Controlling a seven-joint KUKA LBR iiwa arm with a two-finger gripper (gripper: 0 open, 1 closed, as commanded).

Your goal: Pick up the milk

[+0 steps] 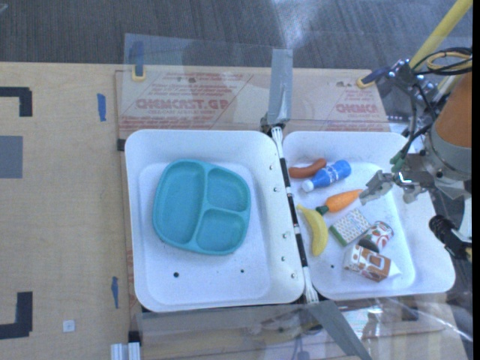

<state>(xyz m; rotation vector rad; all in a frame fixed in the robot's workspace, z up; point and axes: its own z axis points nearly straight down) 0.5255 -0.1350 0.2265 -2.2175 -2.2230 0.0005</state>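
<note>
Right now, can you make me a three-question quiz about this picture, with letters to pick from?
1. Where is the blue tray?
A. in the left bin
B. in the right bin
C. on the floor

2. What colour is the banana?
A. red
B. yellow
C. purple

3. What is the gripper doing?
A. lifting the tray
B. hanging over the right bin with nothing between its fingers
C. squeezing the banana

Answers:
1. A, the tray lies in the left bin.
2. B, the banana is yellow, beside the carrot.
3. B, the gripper is above the right bin near the carrot, and nothing sits between its fingers.
</note>
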